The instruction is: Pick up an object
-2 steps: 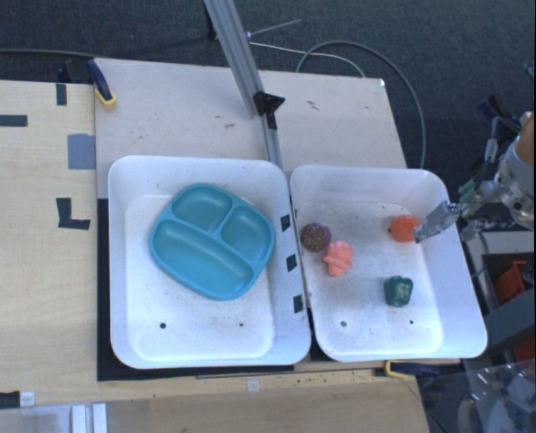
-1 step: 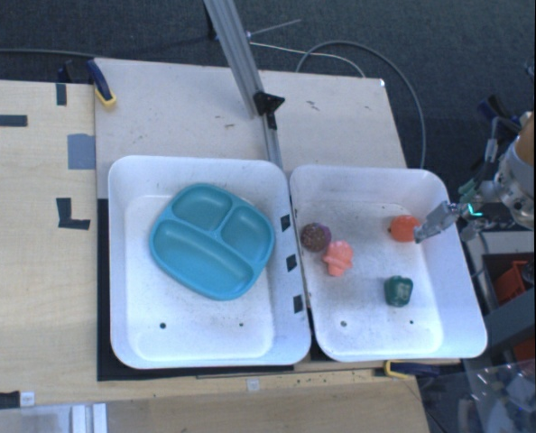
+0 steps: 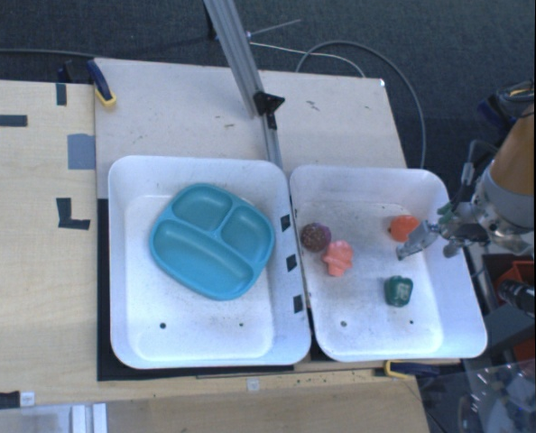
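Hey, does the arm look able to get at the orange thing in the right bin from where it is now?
Probably yes. The pincer is already at the right bin's right side, just beside the orange object, which lies apart from the pink piece and green piece, so nothing blocks it.

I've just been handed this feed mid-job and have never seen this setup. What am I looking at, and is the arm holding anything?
One camera looks down at a slant on a bench with two white bins. The left bin holds a teal divided plate. The right bin holds a dark reddish ball, a pink toy, an orange object and a green object. The robot arm reaches in from the right; its gripper is beside the orange object, with nothing visibly between its fingers.
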Controlling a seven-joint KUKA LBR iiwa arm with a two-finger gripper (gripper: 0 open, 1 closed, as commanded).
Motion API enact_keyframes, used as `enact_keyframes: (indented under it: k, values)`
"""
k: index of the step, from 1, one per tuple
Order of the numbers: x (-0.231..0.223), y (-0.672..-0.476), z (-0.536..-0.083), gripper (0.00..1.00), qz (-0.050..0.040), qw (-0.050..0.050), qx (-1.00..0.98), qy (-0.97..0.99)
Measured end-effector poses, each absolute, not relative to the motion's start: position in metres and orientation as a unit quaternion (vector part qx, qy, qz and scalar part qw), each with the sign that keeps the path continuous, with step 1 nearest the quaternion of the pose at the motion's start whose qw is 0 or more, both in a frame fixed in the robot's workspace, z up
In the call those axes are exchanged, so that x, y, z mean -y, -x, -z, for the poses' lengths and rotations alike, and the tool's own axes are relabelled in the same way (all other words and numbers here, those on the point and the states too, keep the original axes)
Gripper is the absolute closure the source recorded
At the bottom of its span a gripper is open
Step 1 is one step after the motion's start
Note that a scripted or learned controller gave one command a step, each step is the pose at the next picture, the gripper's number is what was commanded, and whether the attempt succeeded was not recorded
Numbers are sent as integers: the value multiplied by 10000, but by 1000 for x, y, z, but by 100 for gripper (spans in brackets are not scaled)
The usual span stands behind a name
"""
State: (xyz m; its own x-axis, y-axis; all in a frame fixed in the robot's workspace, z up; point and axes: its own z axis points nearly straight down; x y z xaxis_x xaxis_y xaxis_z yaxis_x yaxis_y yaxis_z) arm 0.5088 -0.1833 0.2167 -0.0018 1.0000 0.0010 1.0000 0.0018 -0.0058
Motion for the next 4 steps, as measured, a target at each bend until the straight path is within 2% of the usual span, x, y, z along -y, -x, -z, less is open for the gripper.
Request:
enact_keyframes:
  k: [1,2,3,4]
  values:
    - [192,-507,-166,0,-22,28,7072,7070]
    - [183,-511,-113,0,-18,32,7076,7066]
    - [183,-513,-126,100,-7,19,7082,7060]
    - [176,-506,-177,100,8,-13,7078,7064]
